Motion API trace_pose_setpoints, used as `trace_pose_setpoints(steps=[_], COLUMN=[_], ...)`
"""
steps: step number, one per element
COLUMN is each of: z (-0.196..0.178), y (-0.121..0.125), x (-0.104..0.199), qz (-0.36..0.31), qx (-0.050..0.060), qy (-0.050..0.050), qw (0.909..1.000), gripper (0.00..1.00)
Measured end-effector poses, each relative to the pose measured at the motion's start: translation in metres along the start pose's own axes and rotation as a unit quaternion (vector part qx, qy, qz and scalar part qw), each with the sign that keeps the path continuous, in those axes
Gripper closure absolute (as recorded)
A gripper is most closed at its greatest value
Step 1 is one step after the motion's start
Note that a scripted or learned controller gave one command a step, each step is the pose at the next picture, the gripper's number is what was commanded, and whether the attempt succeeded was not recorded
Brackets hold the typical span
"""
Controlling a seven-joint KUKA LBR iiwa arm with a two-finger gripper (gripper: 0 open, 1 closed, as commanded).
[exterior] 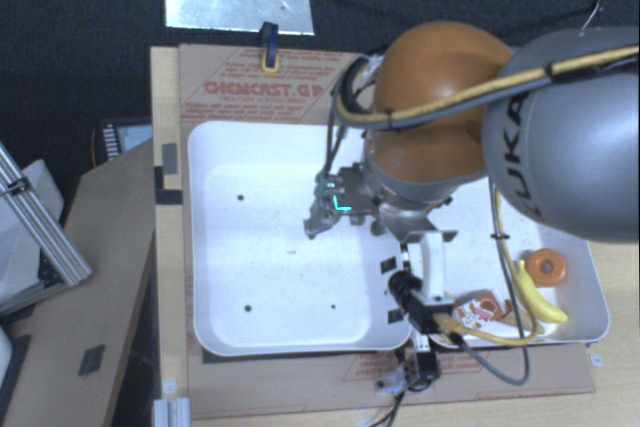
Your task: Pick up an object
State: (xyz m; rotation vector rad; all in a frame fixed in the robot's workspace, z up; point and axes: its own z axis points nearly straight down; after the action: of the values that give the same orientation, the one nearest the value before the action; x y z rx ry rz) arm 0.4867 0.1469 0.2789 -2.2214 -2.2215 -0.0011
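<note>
On your left, the shallow white plastic bin (225,215) sits on a brown cardboard sheet with red lettering (255,85), and its pale floor shows a few small dark dots. Over that bin's right part, near the wall between the two bins, you see the grey metal gripper (320,218) pointing down with a small green light on its body; whether it is open or closed cannot be told from this angle, and nothing can be seen held in it. The grey arm with its orange band (445,105) covers much of the second white bin (598,310) on your right. At that bin's near edge lies a small orange-and-white packet (480,307), partly hidden by the robot. Just to its right lies a curved yellow banana (541,304), and close by the banana's upper end sits a round orange piece with a dark centre (546,266).
</note>
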Motion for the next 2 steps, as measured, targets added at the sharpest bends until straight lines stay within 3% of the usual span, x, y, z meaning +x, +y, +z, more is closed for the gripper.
trace_pose_setpoints(steps=[1, 2], z=[-0.016, 0.102], y=[0.026, 0.086], x=[-0.037, -0.064], qz=[0.002, 0.002], qx=[-0.002, 0.004], qy=[-0.001, -0.002], qw=[1.0000, 1.0000], gripper=[0.00, 0.00])
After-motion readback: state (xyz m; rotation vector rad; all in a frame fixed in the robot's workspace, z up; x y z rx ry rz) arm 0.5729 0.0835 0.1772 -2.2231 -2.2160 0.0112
